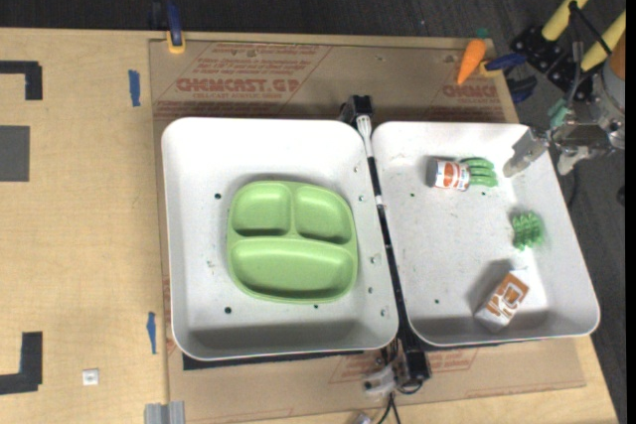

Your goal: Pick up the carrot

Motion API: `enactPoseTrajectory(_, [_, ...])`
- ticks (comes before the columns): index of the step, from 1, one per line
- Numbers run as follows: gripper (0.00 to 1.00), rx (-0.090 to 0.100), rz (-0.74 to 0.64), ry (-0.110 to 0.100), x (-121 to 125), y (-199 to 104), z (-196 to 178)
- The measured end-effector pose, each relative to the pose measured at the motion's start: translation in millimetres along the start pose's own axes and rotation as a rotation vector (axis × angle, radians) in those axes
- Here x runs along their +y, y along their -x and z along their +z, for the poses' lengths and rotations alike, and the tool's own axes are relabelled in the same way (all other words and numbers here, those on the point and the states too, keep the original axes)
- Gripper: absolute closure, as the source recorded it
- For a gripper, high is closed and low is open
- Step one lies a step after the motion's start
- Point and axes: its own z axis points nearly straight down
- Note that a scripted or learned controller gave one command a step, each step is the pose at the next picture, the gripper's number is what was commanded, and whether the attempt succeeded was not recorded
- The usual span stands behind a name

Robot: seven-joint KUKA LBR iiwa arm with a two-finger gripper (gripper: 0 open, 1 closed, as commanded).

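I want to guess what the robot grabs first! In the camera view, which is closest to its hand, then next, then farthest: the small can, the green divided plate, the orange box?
From the hand at the right bin's upper right edge:
1. Small can, just left of the hand, right bin.
2. Orange box, right bin's lower corner.
3. Green divided plate, left bin.
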Motion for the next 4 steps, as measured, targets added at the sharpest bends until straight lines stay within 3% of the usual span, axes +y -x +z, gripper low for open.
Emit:
enactPoseTrajectory(1, [0.00,0.001,0.185,-0.001,-57,-47,137])
enactPoseTrajectory(2, [0.00,0.004,-0.061,0.007,-91,27,165])
enactPoseTrajectory(3, [0.00,0.002,0.024,0.000,-95,-67,137])
enactPoseTrajectory(4, [1.00,0.000,0.026,0.002,-94,-66,127])
